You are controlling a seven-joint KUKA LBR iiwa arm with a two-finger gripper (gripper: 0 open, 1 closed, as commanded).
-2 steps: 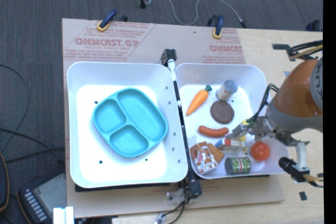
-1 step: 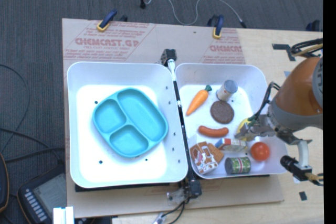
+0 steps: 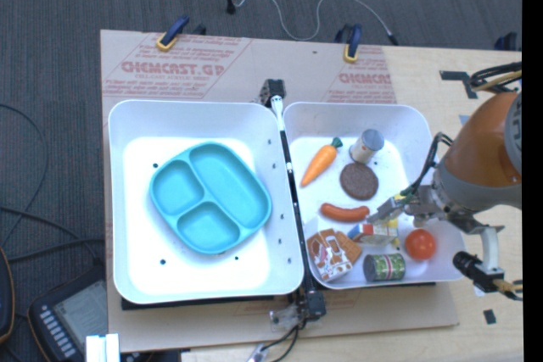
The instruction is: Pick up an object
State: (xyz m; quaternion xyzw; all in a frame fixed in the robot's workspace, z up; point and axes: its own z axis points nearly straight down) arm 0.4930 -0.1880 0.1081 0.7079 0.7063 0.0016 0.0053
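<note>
The gripper (image 3: pixel 392 208) hangs just right of the sausage (image 3: pixel 345 212), jaws slightly spread, holding nothing; tomato (image 3: pixel 420 244) and can (image 3: pixel 384 267) crowd beneath.

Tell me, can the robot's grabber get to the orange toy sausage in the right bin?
Probably yes. The gripper hovers just right of the orange toy sausage, which lies uncovered on the right white bin.

The grey arm (image 3: pixel 488 157) with its orange band reaches in from the right, wrist angled down and leftward
</note>
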